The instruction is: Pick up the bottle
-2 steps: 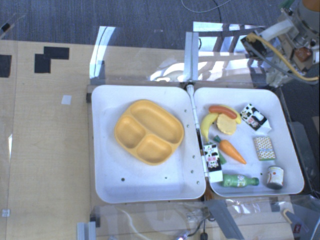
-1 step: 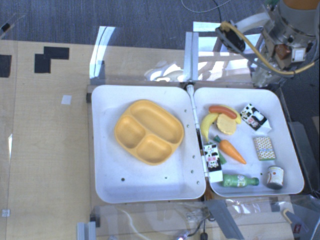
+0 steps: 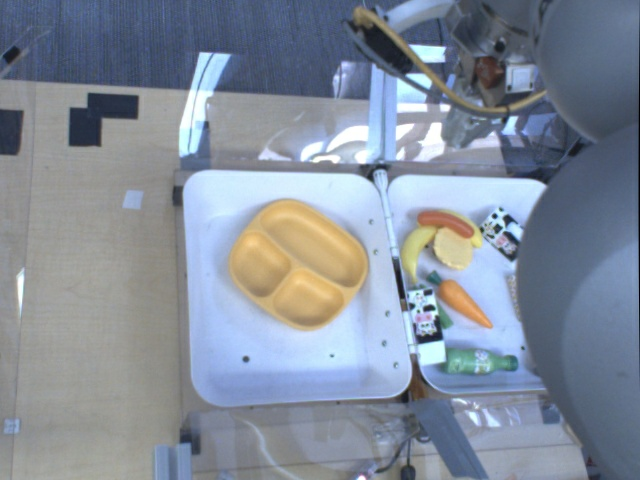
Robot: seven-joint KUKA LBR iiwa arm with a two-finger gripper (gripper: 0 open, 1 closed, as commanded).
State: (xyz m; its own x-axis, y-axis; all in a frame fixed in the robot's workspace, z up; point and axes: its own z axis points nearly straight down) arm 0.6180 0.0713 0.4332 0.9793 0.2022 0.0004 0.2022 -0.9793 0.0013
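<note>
a carton (image 3: pixel 427 320) and carrot (image 3: pixel 465 303) crowd the bottle (image 3: pixel 481 362), lying flat at the right bin's (image 3: pixel 400 193) front edge. the gripper (image 3: pixel 467 118) hangs well beyond the bins, far from the bottle; its grip can't be told

From where I stand no lettering is readable: the green bottle (image 3: pixel 481 362) bears a pale label too small to read, and the two cow-patterned cartons (image 3: pixel 425 318) likewise.

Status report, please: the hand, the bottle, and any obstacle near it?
Hand up behind the bins, fingers unclear. Green bottle lying flat at right bin's near edge. Milk carton close beside its base; carrot just behind.
</note>
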